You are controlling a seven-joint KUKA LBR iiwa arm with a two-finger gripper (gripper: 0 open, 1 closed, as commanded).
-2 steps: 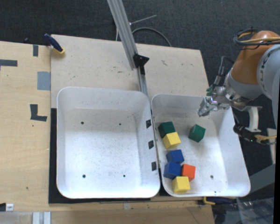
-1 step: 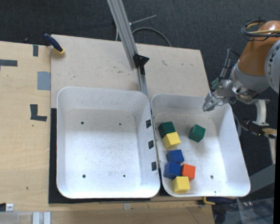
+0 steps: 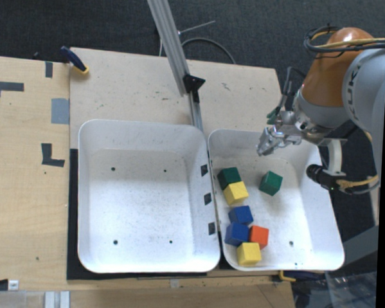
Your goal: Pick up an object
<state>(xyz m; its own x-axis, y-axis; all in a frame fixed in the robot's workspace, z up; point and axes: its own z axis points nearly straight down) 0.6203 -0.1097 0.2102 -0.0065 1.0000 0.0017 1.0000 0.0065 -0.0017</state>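
There were two shallow white plastic bins [image 3: 97, 139] on the bench. In the right-hand one lay seven small cubes: two green cubes [image 3: 229, 177], two yellow cubes [image 3: 236, 193], two blue cubes [image 3: 241, 215] and one orange cube [image 3: 259, 235]. One grey robot arm [image 3: 351, 75] with one two-finger gripper [image 3: 268, 144] reached in.

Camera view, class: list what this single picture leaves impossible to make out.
- Gripper: too small and blurred in the camera view to tell whether it is open or shut.
- Lower blue block: partly covered by the upper blue block and orange block.
- Arm: cut off by the right edge.
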